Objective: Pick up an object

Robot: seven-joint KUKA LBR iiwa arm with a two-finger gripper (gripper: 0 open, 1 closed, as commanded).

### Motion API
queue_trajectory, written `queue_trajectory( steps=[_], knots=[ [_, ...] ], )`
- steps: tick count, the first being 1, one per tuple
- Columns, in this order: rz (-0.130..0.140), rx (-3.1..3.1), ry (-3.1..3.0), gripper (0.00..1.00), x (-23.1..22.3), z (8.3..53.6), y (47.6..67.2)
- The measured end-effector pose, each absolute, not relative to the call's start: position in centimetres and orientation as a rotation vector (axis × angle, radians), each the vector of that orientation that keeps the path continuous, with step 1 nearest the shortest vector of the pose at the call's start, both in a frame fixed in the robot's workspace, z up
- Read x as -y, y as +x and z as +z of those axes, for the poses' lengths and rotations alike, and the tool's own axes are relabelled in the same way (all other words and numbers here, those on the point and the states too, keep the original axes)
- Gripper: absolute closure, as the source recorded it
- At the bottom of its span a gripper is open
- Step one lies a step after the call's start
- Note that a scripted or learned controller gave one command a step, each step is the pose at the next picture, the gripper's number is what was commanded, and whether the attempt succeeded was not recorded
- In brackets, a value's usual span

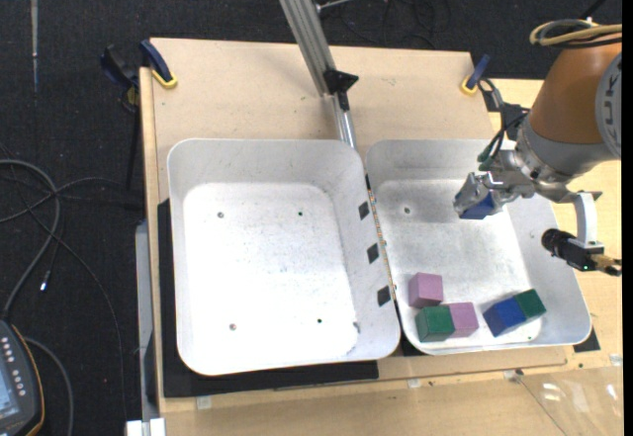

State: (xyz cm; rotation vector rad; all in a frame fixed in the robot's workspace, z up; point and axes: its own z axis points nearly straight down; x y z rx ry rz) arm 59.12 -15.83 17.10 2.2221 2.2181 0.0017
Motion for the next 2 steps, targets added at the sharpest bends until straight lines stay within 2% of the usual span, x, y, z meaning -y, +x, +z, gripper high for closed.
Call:
queue_trajectory(
  steps=[1, 2],
  knots=[
    [0.009, -2.229, 2.206, 1.00, 8.7, 19.7, 66.0],
    [0.006, -2.233, 2.211, 1.00, -0.7, 19.5, 67.5]
  ],
)
